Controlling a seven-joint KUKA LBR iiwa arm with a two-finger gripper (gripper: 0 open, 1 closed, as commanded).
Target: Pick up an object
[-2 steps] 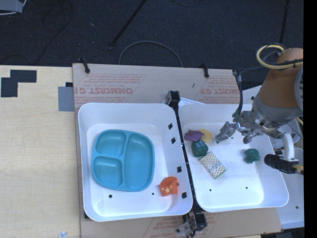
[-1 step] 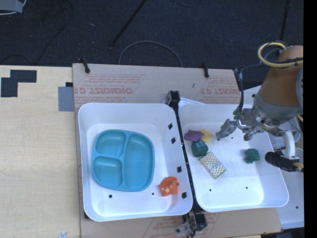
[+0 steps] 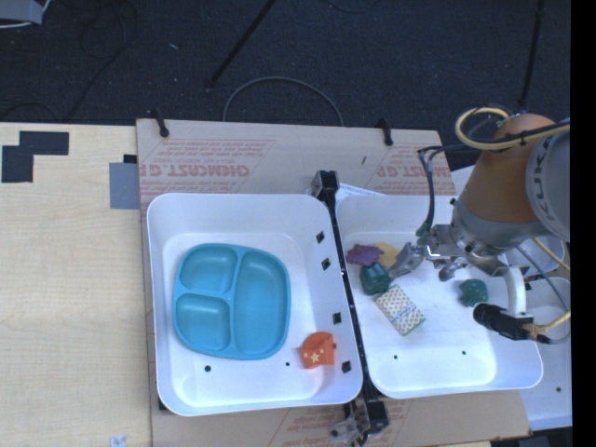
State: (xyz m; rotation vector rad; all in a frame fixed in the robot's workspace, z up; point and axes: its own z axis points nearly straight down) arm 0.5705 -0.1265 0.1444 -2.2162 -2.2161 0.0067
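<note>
The likeliest target was the dark green lump [image 3: 374, 278] in the right bin [image 3: 466, 380], lying at that bin's nine-o'clock side, close to the divider between the two bins. It sat at about seven o'clock from the gripper [image 3: 407, 260], just beside the fingertips and possibly touching them; the view did not settle which. Nothing showed between the fingers, and whether they stood parted or closed could not be told from this slant.

At eleven o'clock from the green lump lay a purple piece [image 3: 364, 253], with a yellow one [image 3: 387, 250] just beside it at its three o'clock. At five o'clock from the lump was a small patterned block [image 3: 400, 309], its long axis running from ten to four o'clock. A second teal-green piece [image 3: 473, 291] lay well apart toward three o'clock, under the arm's wrist.

The arm reached in from three o'clock, so the gripper pointed toward nine, and the coming move seemed to turn on a short shift down toward seven o'clock to bring the lump between the fingers.

In the left bin [image 3: 168, 250] sat a blue divided plate [image 3: 231, 300], and at its four o'clock an orange block [image 3: 318, 350].
</note>
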